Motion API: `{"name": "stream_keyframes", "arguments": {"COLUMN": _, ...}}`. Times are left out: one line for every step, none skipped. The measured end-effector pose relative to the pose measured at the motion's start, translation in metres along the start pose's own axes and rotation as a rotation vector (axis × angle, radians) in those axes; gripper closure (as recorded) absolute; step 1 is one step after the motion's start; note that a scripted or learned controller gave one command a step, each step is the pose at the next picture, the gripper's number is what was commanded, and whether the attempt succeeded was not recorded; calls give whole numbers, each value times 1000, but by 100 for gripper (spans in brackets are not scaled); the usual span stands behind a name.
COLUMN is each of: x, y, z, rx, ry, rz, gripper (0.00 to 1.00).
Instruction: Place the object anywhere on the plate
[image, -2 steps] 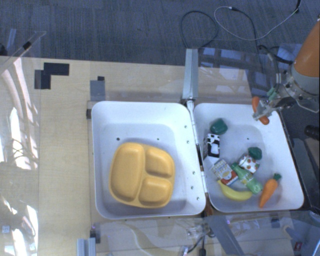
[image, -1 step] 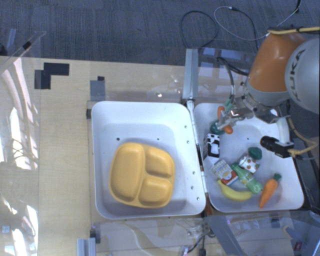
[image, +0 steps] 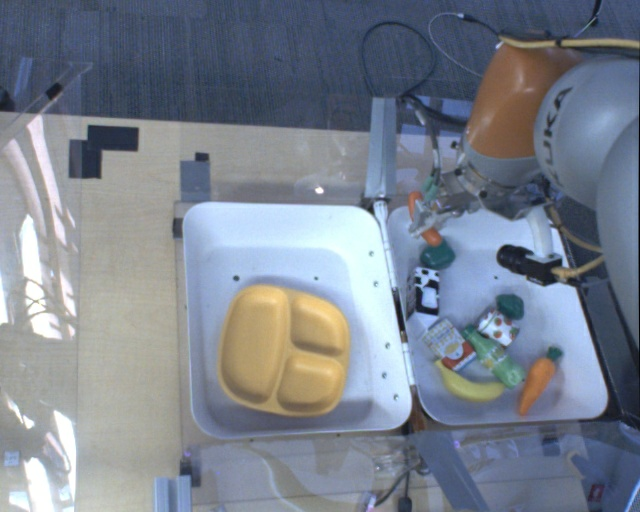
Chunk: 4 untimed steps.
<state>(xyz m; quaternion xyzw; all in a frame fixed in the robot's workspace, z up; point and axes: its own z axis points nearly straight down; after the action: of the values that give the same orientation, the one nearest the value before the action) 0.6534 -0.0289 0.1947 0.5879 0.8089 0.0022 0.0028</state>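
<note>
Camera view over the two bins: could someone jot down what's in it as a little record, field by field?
left bin: holds a yellow plate with three compartments
right bin: toy food, including a banana, a carrot and a black-and-white carton
arm: reaches in from the right, above the right bin's far end
pincer: low over the right bin's far left corner, beside a small orange and green piece
plate contents: nothing on it

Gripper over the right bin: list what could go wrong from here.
1. The gripper hangs at the far left corner of the right bin, close to its wall, so a descent there could knock the rim.
2. The toys are crowded: the banana, green bottle and small carton touch, so a grab may drag neighbours.
3. The yellow plate sits in the left bin, so a weak hold could drop the toy crossing the divider.
</note>
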Motion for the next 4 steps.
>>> {"name": "stream_keyframes", "arguments": {"x": 25, "y": -56, "z": 8, "rx": 0, "ry": 1, "rz": -555, "gripper": 100}}
{"name": "stream_keyframes", "arguments": {"x": 49, "y": -122, "z": 8, "rx": 0, "ry": 1, "rz": -794, "gripper": 100}}
{"name": "stream_keyframes", "arguments": {"x": 49, "y": -119, "z": -4, "rx": -8, "ry": -4, "rz": -794, "gripper": 100}}
{"name": "stream_keyframes", "arguments": {"x": 67, "y": -108, "z": 4, "rx": -2, "ry": 0, "rz": -832, "gripper": 100}}
